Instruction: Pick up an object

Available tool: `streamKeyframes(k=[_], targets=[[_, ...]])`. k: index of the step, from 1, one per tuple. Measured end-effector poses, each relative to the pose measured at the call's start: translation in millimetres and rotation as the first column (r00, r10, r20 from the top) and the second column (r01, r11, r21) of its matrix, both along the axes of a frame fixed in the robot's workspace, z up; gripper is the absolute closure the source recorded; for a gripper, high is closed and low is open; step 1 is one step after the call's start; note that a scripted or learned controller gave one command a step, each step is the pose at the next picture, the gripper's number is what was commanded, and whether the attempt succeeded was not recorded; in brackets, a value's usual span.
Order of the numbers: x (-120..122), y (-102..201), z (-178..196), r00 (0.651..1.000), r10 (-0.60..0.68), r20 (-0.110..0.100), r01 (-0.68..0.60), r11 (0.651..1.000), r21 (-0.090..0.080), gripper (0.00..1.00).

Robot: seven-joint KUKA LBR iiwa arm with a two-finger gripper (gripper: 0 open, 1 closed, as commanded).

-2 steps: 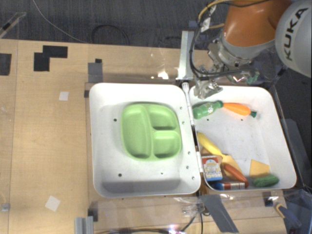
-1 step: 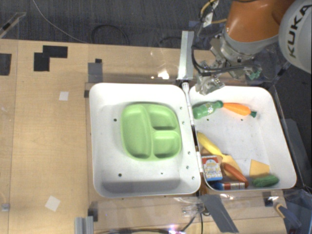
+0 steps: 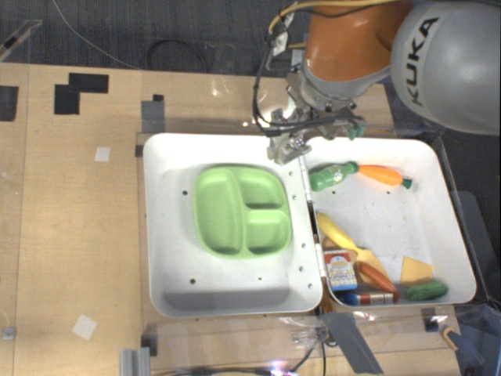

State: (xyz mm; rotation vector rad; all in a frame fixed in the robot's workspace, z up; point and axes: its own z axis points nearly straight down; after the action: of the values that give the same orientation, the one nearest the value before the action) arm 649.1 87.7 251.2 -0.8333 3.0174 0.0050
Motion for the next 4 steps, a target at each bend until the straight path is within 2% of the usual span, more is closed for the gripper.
streamKeyframes(k=[1,2,3,4], targets=[[3,-2,15,1.000,-0.004,0.014,0.004,1.000,0.002,1.00],[-79,35,-1,0.999,-0.042,-0.002,0.042,0.999,-0.001,1.00],[-46,41,25,0.998,-0.065,0.002,0.065,0.998,-0.001,1.00],[16,80,26,0.999,0.036,0.000,-0.036,0.999,-0.001,1.00]])
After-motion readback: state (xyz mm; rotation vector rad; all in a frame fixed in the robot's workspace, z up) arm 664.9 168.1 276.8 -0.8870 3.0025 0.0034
